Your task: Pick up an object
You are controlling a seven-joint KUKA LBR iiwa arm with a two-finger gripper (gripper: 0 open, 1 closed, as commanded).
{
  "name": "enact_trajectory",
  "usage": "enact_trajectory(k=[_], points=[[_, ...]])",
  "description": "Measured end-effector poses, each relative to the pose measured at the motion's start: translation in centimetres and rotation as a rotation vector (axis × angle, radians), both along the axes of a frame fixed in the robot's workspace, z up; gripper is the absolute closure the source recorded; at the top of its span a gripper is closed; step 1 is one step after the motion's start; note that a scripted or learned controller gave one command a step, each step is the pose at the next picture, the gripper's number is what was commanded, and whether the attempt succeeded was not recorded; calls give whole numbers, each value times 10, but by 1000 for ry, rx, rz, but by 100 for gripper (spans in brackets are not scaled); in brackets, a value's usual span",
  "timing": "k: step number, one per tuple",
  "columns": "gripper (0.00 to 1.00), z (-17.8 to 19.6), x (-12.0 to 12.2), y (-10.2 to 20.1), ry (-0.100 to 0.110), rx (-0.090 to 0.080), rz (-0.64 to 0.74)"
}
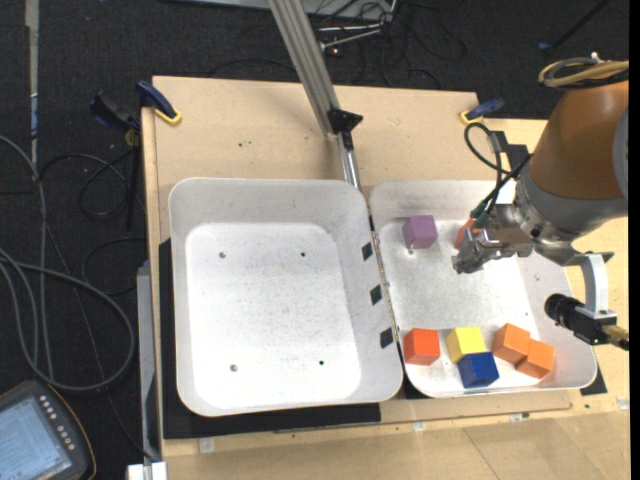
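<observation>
End effector (pixel 470 258) hangs over the right bin (pixel 440 193), can't tell its grip state. Purple cube (pixel 420 231) sits just at its 10 o'clock; the other blocks (pixel 478 353) cluster at the bin's 6 o'clock.

Both white bins (pixel 270 203) look like smooth plastic, speckled and faintly glossy. The counter (pixel 300 118) is pale, matt wood board. The coloured blocks (pixel 478 368) look matt; the pole (pixel 305 53) is metal.
</observation>
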State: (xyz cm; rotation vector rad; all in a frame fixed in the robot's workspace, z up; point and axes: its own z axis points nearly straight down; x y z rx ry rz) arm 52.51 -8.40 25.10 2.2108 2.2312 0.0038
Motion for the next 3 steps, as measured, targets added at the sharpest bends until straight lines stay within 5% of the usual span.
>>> enact_trajectory(k=[3], points=[[100, -17, -10, 152, 2, 1, 0]])
